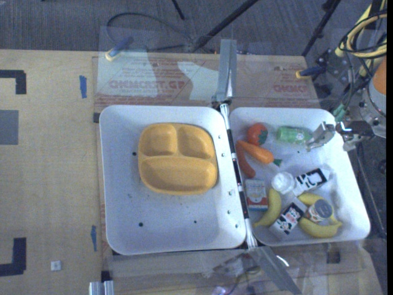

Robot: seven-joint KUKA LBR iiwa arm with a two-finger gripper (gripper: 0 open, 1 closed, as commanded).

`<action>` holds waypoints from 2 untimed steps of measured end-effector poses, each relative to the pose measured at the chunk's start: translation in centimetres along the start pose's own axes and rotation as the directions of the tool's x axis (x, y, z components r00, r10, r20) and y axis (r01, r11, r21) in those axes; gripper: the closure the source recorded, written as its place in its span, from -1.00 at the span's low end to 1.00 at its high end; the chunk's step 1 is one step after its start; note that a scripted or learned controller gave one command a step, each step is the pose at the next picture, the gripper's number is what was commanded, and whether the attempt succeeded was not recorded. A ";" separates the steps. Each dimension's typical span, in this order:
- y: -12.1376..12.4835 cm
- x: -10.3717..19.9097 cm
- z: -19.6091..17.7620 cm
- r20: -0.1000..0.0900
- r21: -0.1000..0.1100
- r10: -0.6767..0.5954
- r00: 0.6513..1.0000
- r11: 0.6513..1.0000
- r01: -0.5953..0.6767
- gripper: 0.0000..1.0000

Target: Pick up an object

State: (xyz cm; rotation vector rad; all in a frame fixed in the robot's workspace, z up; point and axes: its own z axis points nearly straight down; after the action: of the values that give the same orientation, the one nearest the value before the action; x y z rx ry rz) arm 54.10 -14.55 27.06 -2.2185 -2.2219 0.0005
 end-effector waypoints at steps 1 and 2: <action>-5.0 -2.0 -2.9 -0.001 0.000 -0.032 0.999 0.999 0.032 -1.00; -2.2 -0.5 8.2 0.001 -0.001 0.034 0.999 0.999 -0.034 -1.00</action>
State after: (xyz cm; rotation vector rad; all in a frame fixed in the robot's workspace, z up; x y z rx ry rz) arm 51.87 -15.07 18.83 -2.2563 -2.1852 0.0001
